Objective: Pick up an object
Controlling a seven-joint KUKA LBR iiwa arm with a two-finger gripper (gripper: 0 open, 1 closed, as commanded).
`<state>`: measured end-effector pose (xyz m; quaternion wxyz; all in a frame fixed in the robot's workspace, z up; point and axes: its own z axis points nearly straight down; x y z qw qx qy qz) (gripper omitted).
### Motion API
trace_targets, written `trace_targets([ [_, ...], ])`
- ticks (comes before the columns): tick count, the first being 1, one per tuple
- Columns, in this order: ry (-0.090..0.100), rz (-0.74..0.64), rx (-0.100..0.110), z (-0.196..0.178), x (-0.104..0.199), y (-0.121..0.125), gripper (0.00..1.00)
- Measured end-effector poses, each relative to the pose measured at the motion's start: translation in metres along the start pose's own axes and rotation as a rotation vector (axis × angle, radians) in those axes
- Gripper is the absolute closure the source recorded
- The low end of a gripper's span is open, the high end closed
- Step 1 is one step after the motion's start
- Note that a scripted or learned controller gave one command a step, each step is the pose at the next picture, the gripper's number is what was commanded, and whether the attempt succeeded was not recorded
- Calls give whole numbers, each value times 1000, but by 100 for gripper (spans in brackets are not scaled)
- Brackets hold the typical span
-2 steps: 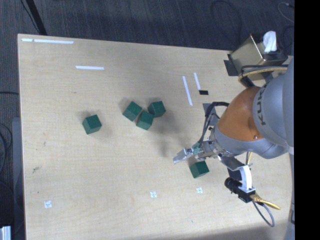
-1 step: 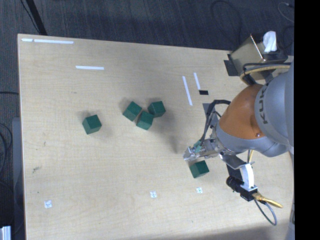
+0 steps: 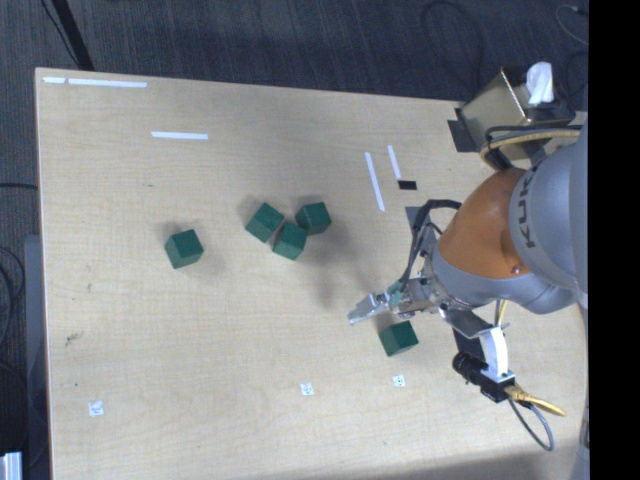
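Nearby, metal gripper (image 3: pixel 385 306), matte green cube (image 3: pixel 399 338)

This is a robotics lab or test room, not a home or a shop. A large grey industrial arm (image 3: pixel 545 228) with an orange band reaches over a plain pale wooden surface (image 3: pixel 200 348), and loose cables (image 3: pixel 530 413) trail from its wrist. The surface carries strips of white tape (image 3: pixel 180 135) and small square printed markers (image 3: pixel 307 389), the sort used to set up a camera. On it lie identical green cubes (image 3: pixel 184 248), plain test pieces rather than household goods. Around the surface the floor is dark carpet (image 3: pixel 300 28) with black cords and the leg of a stand (image 3: pixel 62 18) at the upper left.
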<state>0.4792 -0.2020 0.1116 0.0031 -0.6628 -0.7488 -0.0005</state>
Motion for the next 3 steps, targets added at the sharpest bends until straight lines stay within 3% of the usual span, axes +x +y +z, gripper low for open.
trace_targets([
  [1,-2,-16,1,21,24,22,0],
  [2,0,-21,3,11,25,23,100],
  [3,0,-21,3,11,25,23,0],
])
